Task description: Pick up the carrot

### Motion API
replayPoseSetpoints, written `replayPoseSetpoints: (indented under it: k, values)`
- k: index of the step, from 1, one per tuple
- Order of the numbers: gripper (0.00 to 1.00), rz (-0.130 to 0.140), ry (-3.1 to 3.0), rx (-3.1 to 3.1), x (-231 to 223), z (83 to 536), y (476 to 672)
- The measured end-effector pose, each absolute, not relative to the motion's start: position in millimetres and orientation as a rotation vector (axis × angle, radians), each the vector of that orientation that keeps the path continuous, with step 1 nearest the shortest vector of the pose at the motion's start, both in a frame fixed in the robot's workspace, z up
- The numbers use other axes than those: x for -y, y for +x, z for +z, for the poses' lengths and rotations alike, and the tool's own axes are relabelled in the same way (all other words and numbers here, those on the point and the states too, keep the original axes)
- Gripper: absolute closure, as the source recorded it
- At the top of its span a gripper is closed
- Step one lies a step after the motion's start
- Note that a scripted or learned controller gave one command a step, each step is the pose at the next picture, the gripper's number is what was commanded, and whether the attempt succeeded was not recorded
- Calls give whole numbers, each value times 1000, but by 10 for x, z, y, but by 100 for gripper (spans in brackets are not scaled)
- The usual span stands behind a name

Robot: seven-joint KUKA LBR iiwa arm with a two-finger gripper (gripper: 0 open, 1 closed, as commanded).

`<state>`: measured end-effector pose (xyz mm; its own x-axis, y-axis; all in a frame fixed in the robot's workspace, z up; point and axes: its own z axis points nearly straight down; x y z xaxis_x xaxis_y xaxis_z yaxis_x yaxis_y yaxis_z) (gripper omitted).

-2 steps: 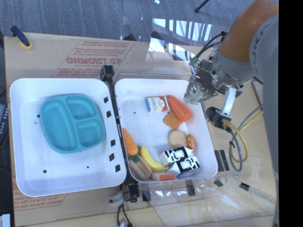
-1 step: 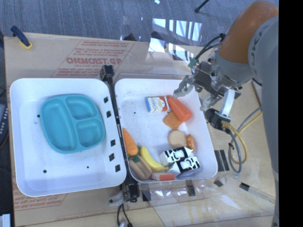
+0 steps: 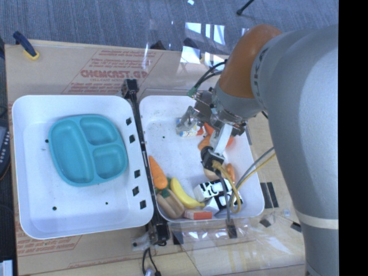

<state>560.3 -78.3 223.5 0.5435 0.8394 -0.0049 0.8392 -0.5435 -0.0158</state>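
While the carrot (image 3: 158, 173) lies against the left wall of the right bin (image 3: 167, 105), just above the banana (image 3: 185, 194), the gripper (image 3: 190, 122) hangs near the far end, well apart. Whether its fingers are spread I cannot tell. It should come down along the carrot's middle, clear of the wall.

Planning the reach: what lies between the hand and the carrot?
Bare white bin floor lies between the hand and carrot, seen in the camera view.

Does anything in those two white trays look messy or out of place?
Nothing looks spilled or broken. The toy food, carrot and banana included, is heaped in the right bin's near corner, while the teal plate lies alone in the left bin.
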Motion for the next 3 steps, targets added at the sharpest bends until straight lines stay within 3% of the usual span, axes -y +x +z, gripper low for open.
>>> replayPoseSetpoints:
  k: [1, 2, 3]
  values:
    - [0, 21, -2712, 1563, 219, 1876, 5173]
    - [0, 12, -2622, 1713, 922, 1197, 5032]
    - [0, 3, -2688, 1617, 756, 1923, 5861]
